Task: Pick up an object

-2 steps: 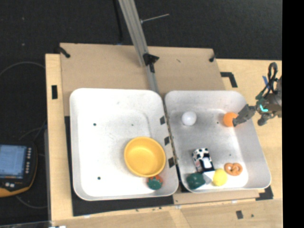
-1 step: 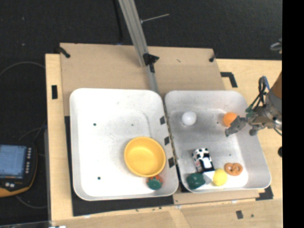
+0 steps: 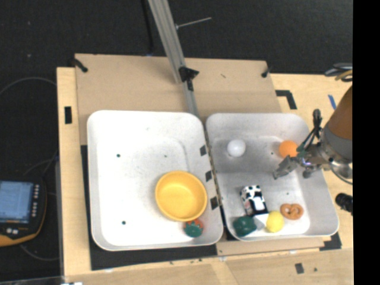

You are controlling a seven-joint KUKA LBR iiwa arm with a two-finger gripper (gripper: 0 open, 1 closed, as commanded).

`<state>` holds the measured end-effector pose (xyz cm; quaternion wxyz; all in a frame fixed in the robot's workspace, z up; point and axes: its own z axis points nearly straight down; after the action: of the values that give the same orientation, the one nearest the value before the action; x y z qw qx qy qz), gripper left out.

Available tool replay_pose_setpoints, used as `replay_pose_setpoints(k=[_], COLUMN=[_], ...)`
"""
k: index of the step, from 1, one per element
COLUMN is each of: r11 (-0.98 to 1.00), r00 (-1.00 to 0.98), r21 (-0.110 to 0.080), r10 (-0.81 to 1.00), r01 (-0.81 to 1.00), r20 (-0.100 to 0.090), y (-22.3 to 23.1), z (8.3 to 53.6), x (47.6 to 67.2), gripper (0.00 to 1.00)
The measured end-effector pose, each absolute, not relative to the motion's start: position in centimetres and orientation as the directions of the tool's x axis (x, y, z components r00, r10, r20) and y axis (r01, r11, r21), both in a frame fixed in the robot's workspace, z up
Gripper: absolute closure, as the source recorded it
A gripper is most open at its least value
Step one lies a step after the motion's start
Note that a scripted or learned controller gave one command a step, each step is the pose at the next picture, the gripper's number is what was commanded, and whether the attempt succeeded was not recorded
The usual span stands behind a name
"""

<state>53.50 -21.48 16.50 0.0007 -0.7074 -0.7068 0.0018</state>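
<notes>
Clearly parted, the gripper point(image 3: 292, 164) fingers hover beside the orange ball point(image 3: 288, 148), holding nothing.

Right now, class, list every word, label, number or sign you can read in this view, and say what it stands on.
No text can be read anywhere in this view.
Handheld device screen, at the left edge: it glows blue, but anything on it is too blurred to read.
Black-and-white object, in the right bin: patches only, no legible lettering.
Black marks on the bench: plain tape pieces, not characters.
</notes>
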Motion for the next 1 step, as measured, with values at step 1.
replay_pose_setpoints(k=[1], r11=[-0.002], r00=[0.002], r21=[-0.003], r10=[1.0], r01=[1.0], r20=[-0.002], y=[-21.58], z=[12.24], x=[53.72], gripper=[0.0])
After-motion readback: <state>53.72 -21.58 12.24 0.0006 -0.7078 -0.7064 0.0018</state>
